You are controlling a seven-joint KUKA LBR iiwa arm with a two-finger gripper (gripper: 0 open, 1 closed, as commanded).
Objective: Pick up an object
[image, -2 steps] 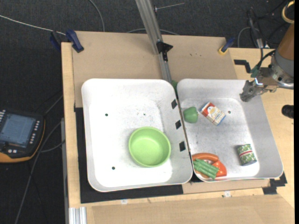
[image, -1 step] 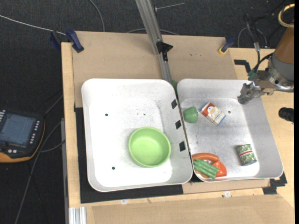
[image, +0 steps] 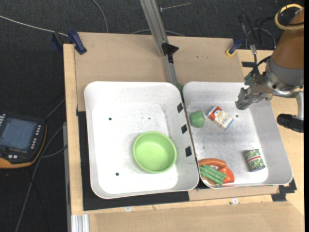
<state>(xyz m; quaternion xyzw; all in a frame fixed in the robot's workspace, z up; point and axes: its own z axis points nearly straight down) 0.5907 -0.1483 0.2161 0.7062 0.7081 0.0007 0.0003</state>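
Two bins: L [image: 96,105] w/ green bowl [image: 154,152], R [image: 275,144] w/ carton [image: 220,117].

- Dark carpeted floor [image: 29,57] around a tan wooden bench [image: 125,57].
- Thin cables [image: 104,13] trailing over the carpet.
- Handheld control pendant [image: 19,139] at left.
- Blue clamps [image: 77,42] at the bench's far edge.
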